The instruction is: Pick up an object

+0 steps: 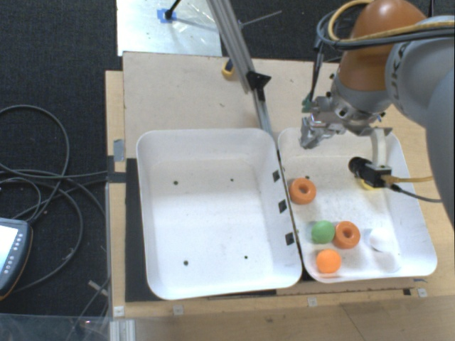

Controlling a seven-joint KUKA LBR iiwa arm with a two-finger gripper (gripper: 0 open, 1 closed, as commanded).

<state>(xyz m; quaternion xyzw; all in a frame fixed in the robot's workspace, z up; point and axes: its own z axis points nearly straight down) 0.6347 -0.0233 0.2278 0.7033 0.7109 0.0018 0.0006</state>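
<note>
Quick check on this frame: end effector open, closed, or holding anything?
End effector: cannot be told whether open or closed; it hangs over the far end of the right bin, with no object seen in it.

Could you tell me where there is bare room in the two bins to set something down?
The left bin floor is bare wall to wall. In the right bin, crowding sits low: green ball, orange ball, two rings. A strip lies free under the gripper.

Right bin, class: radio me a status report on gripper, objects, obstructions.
Gripper above right bin's far edge, holding nothing. Two orange rings, green ball, orange ball lie untouched. Nothing blocking them.
</note>
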